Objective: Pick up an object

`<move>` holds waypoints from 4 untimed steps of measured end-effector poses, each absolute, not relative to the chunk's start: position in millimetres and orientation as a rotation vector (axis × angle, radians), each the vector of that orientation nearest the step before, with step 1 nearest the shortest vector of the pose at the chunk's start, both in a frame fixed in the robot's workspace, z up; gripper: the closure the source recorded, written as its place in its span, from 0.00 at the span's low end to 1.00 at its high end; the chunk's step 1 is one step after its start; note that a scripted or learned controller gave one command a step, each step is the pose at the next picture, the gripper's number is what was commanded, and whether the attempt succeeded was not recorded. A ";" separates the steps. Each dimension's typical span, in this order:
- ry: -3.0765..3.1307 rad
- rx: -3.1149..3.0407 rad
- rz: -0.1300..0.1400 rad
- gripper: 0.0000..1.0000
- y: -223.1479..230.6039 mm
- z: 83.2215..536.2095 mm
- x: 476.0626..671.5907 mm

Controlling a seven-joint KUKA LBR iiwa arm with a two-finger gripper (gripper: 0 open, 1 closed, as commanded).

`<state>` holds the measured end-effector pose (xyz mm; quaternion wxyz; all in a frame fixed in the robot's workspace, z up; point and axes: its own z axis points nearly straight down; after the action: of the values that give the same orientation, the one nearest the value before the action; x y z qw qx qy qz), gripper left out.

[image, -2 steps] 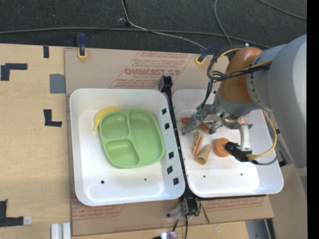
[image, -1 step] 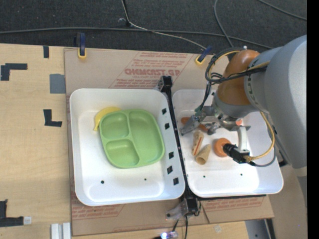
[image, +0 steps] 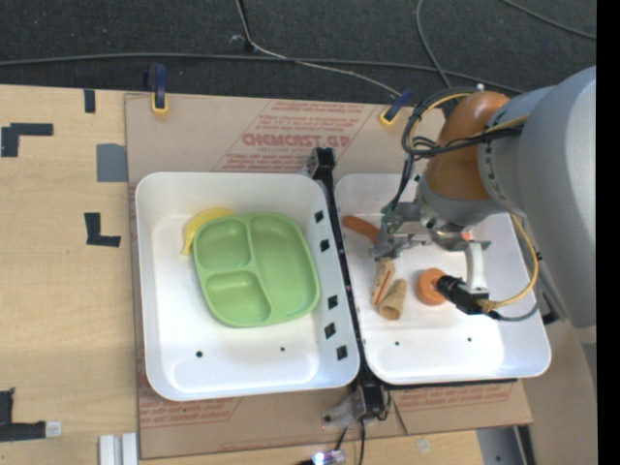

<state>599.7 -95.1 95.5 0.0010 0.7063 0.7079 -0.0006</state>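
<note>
Dark carpet (image: 291, 13) behind; wooden bench (image: 58, 289); cardboard sheet (image: 281, 139) clamped on top.

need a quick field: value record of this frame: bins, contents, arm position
left bin: green divided plate, lying flat; yellow item partly under its upper-left edge
right bin: orange carrot-like piece, cone-shaped item, round orange item
arm: over the right bin, reaching in from the right
gripper: low over the right bin, between the carrot-like piece and the cone
grasp: nothing seen held
</note>
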 end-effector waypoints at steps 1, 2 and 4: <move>2.221 2.219 0.003 1.00 -102.8 149.6 606.7; 2.220 2.219 0.003 1.00 -111.3 197.6 610.0; 2.228 2.216 0.000 1.00 -55.1 217.0 603.0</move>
<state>603.0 -55.1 217.0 -0.0006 0.7052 0.7090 -0.0001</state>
